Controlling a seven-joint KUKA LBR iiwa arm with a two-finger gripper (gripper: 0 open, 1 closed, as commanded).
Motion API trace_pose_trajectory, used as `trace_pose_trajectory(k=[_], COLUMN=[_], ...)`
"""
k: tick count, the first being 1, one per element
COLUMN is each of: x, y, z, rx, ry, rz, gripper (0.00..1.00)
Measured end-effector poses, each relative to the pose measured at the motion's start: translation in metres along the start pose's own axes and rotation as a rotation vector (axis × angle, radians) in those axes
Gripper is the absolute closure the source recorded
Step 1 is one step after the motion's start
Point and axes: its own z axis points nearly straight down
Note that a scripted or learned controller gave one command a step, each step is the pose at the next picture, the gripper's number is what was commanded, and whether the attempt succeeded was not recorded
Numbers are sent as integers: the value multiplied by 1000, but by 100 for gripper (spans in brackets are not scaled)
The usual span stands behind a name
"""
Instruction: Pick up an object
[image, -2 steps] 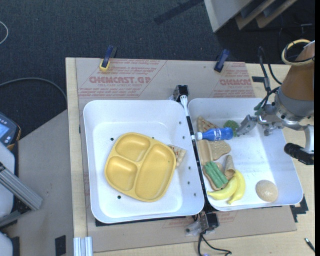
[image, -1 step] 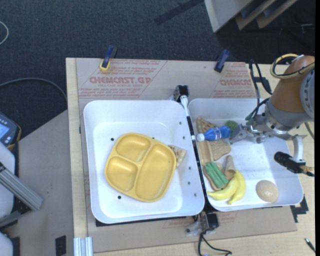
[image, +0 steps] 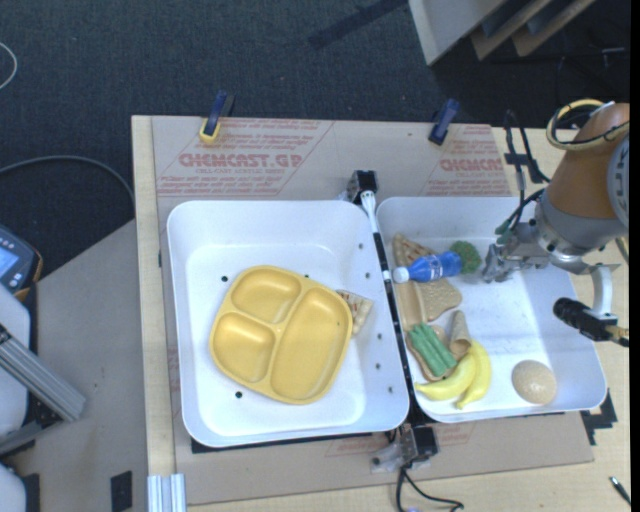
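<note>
The right bin (image: 520, 325) holds a blue bottle (image: 432, 268) lying on its side, a green broccoli-like piece (image: 464, 254), a tan bread slice (image: 437, 298), a green ridged item (image: 432, 348), a yellow banana (image: 465, 377) and a tan round ball (image: 534, 381). My gripper (image: 500, 264) hangs low at the back of this bin, just right of the green piece and apart from the bottle. I see nothing held in it. A yellow divided plate (image: 280, 333) lies in the left bin (image: 190, 300).
A tan wedge (image: 358, 305) pokes out from under the plate's right edge. The grey arm with its orange band (image: 585, 170) reaches in over the right bin's far right corner. Two clamps (image: 213, 118) (image: 443, 120) sit at the board's back edge.
</note>
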Motion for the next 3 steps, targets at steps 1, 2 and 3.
trace_pose_trajectory(k=[1, 2, 3], x=[0, -4, -4], y=[-1, 7, 8], z=[-43, -105, -123], rx=[-5, -7, -4], ry=[-2, -3, -2], rz=[-1, -1, -1], gripper=[100, 100, 100])
